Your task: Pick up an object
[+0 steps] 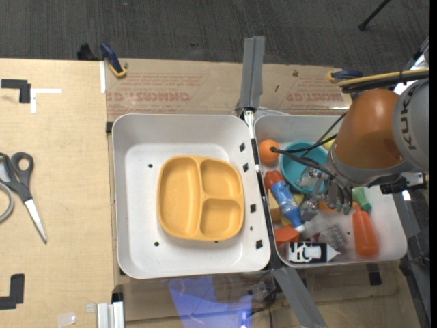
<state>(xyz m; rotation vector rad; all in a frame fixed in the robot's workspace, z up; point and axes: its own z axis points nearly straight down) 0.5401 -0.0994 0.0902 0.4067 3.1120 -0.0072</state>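
The right bin (390,253) holds a jumble of small objects. Among them are an orange ball (267,149), a teal bowl (300,166), a blue bottle (285,202), an orange bottle (364,232), a black-and-white box (311,252) and a green piece (360,199). My gripper (319,195) hangs low over the middle of this bin, just right of the blue bottle and below the teal bowl. The arm's orange band (369,132) hides the bin's back right part. I see no object lifted clear of the pile.
The left bin (136,251) holds a yellow divided plate (201,198) in its middle. A grey bar (251,74) runs up between the bins. Scissors (24,190) lie on the bench far to the left. A blue clamp (113,59) sits at the cardboard's back left corner.
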